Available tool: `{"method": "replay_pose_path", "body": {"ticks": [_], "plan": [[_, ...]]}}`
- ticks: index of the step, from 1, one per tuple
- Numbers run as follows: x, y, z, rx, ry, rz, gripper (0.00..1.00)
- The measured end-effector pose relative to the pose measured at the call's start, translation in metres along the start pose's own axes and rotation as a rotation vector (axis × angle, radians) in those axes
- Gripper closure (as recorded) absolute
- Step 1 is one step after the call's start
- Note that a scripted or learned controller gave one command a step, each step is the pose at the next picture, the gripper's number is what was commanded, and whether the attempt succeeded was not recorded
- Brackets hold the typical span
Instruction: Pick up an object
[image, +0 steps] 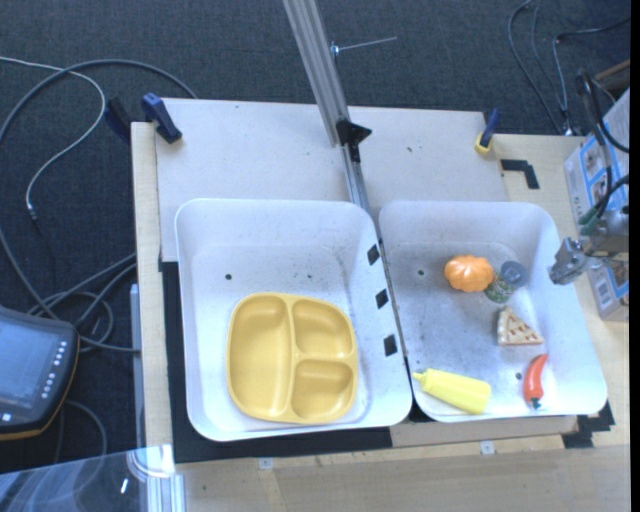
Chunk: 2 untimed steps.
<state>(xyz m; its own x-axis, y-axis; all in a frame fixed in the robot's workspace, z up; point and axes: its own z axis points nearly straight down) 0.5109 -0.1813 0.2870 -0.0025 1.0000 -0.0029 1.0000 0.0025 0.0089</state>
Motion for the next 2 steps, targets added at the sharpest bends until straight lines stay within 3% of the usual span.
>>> {"method": "replay_pose_path", "body": {"ticks": [2], "plan": [[0.109,0.003,0.029,0.012,0.006,-0.004,1.0]]}}
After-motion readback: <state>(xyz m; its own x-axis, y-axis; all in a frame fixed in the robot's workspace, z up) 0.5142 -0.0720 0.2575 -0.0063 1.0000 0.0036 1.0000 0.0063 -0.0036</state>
